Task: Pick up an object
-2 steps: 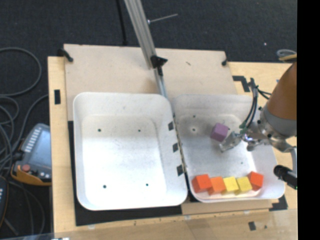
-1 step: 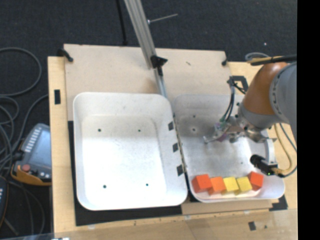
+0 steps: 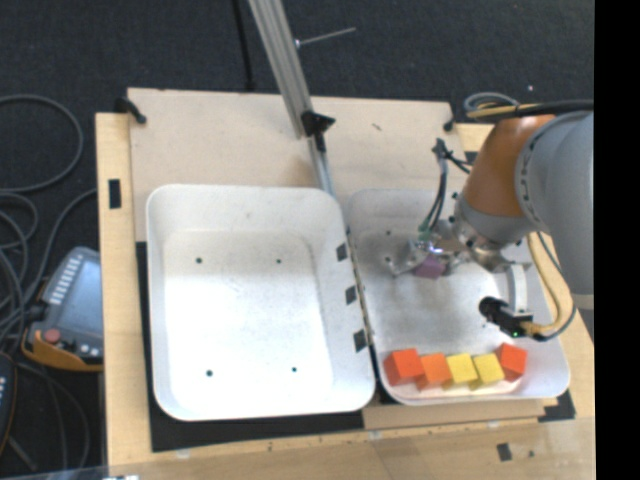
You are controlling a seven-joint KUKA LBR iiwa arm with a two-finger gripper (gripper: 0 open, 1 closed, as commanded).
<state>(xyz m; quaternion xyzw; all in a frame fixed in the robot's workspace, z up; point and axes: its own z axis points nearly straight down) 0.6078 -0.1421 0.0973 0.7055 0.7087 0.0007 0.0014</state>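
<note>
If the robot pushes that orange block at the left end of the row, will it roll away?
Probably not. The orange block looks boxy with flat faces, so it should slide rather than roll. It touches the next block, so that one would likely get shoved too. It looks stiff, not squishy.

Grey arm (image 3: 565, 183), orange wrist band

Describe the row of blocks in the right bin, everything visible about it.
The row of blocks lies along the near wall of the right bin, at its bottom edge in the camera view. It counts five small cubes side by side, apparently touching: orange at the left, a second orange, two yellow, then an orange-red one at the right, sitting slightly higher and turned. They look matte and solid, like painted wood or foam. The gripper hangs apart from them, farther up the bin, near a small purple object.
</note>
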